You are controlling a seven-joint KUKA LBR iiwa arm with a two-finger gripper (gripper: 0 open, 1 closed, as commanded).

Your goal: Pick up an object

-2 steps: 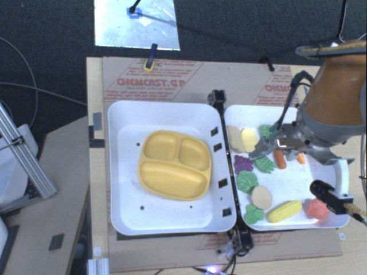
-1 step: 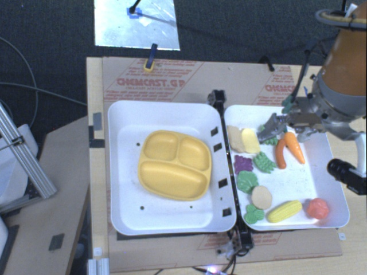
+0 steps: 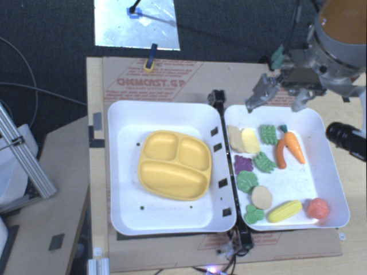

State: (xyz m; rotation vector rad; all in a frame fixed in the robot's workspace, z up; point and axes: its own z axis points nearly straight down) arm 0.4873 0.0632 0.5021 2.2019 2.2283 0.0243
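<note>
Currently the tool (image 3: 281, 99) hangs with fingers spread and nothing between them above the far rim of the right-hand shallow white bin (image 3: 332, 176). The plastic toy foods (image 3: 269, 171) crowd together; descending may pinch two or graze the rim.

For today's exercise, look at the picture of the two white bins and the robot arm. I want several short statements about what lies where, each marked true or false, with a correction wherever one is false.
1. The yellow divided tray lies in the left bin. True.
2. The carrot lies in the left bin. False: it lies in the right bin, near its far side.
3. The gripper holds the corn cob. False: the gripper hangs open over the right bin's far edge with nothing between its fingers; the corn cob lies near the near edge.
4. The red tomato lies in the right bin's near right corner. True.
5. The yellow divided tray has three compartments. True.
</note>
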